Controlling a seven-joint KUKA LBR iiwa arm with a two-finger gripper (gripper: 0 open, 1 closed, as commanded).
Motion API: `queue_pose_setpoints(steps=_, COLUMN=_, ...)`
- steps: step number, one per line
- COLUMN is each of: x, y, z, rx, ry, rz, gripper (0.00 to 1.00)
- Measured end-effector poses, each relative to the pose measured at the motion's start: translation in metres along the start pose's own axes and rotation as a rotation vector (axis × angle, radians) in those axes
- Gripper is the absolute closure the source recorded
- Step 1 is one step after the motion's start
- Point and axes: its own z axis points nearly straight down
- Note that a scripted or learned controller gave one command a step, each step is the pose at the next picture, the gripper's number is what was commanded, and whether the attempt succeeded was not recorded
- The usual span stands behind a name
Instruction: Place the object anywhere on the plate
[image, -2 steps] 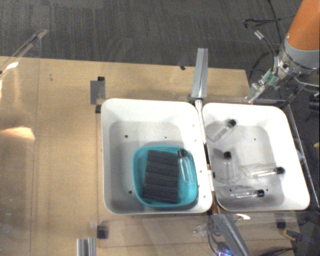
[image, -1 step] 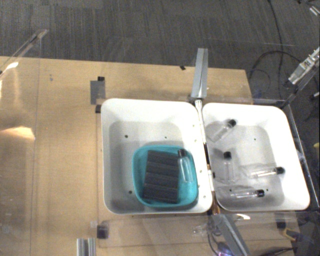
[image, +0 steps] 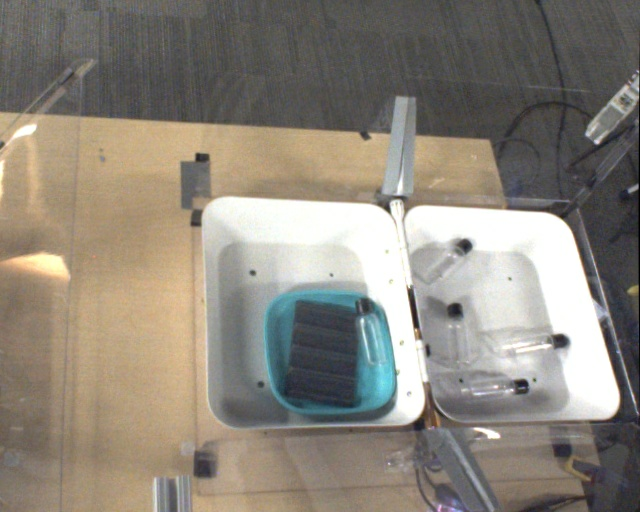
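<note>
In the left bin (image: 228, 330), capped vial (image: 370, 336) lying on teal plate (image: 276, 335), just beside dark ridged block (image: 322, 352)

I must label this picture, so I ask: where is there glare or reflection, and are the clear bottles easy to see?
Camera view: a bright patch of glare lies on the bench at the far left; the clear bottles in the right bin are faint against the white, with mostly their dark caps standing out; the bottle on the teal plate shows better; overall the picture is soft.

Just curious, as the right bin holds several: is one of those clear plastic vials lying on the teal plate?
Yes, a clear plastic vial with a black cap lies on the teal square plate, beside a dark ribbed block.
</note>
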Motion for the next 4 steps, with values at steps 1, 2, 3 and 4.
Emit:
queue_pose_setpoints(steps=1, x=-0.013, y=-0.010, z=0.000, rx=0.001, ry=0.000, rz=-0.002, gripper=1.00)
queue_pose_setpoints(steps=2, x=-0.012, y=-0.008, z=0.001, rx=0.002, ry=0.001, rz=-0.021, gripper=1.00)
queue_pose_setpoints(steps=3, x=-0.012, y=-0.008, z=0.001, rx=0.002, ry=0.001, rz=-0.022, gripper=0.00)
queue_pose_setpoints(steps=4, x=-0.012, y=-0.006, z=-0.014, rx=-0.005, ry=-0.013, rz=-0.026, gripper=1.00)
